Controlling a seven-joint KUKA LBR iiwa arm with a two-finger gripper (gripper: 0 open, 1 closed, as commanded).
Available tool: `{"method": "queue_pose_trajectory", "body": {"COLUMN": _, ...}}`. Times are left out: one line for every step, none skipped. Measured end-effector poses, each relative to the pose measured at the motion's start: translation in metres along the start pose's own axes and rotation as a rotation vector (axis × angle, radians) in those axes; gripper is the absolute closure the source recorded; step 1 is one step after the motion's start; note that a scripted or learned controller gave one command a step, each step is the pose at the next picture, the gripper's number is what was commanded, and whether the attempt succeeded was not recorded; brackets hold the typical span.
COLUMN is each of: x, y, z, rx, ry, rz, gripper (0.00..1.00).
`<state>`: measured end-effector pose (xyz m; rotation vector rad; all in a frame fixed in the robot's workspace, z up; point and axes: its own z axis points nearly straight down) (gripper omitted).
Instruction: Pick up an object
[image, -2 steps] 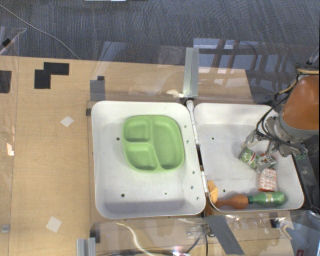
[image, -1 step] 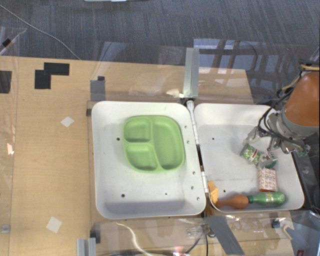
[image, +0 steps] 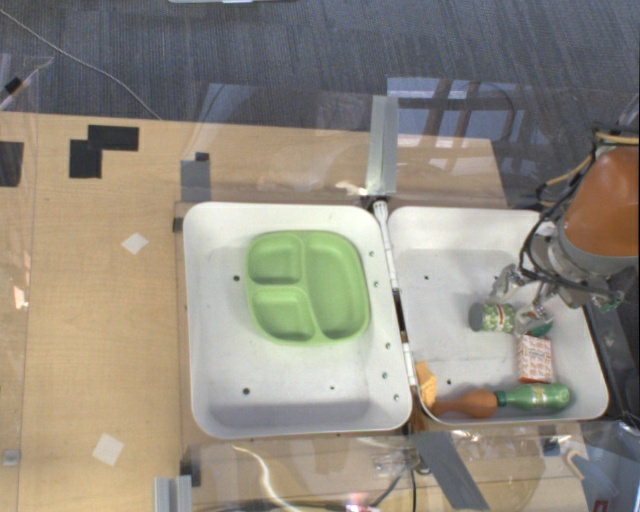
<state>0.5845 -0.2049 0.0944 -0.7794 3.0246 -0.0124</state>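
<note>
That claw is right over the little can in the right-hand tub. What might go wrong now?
The can lies on its side, so it may roll away as the gripper closes. The red-and-white packet lies close below it, so the fingers could nudge that instead. The green bottle sits further off, likely safe.

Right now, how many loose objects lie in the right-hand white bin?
4 that I can see: a small green-and-white can under the gripper, a red-and-white packet, a green plastic bottle and an orange-brown item by the front wall. The arm may hide more.
</note>
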Motion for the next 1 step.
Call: {"method": "queue_pose_trajectory", "body": {"x": -0.0493, "y": 0.0262, "z": 0.0004, "rx": 0.001, "ry": -0.006, "rz": 0.427, "gripper": 1.0}}
